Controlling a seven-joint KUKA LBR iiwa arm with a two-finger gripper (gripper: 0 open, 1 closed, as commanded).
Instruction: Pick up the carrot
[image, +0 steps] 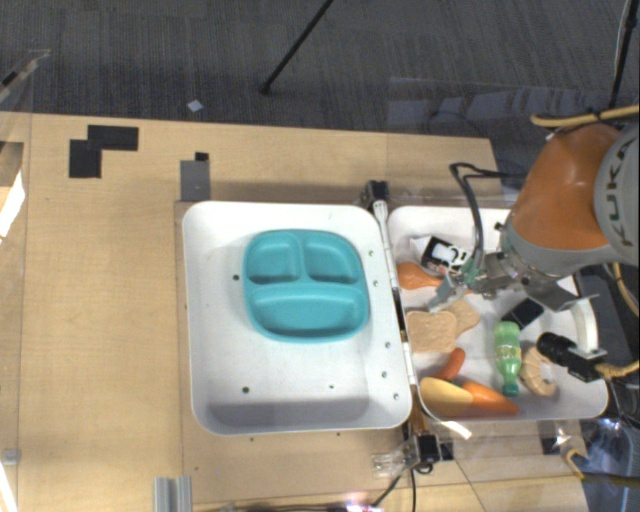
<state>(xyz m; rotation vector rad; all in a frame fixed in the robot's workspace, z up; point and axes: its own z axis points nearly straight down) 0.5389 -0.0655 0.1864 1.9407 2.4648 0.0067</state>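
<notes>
In the right bin (596, 400), near its front rim, the carrot (487, 395) lies almost flat, its long axis running roughly left to right with the narrow end toward the right. A yellow banana (445, 391) touches its left end, and a small red sausage-like piece (453, 364) sits just above the two. The gripper (458, 282) hangs over the back half of the same bin, so the carrot lies toward the front edge and slightly to the right of it, with a slice of bread (440, 327) between. Nothing shows between the fingers; whether they stand apart or together I cannot tell, since the wrist and cables hide them. To close across the carrot's width, I judge the gripper must travel forward over the bread and turn so it straddles the short axis.

The right bin also holds an orange chunk (417, 275) just left of the gripper, a green bottle (507, 356), and a pale ring-shaped piece (540, 372). The left bin (215, 400) carries a teal divided plate (304, 283), well apart from the carrot.
</notes>
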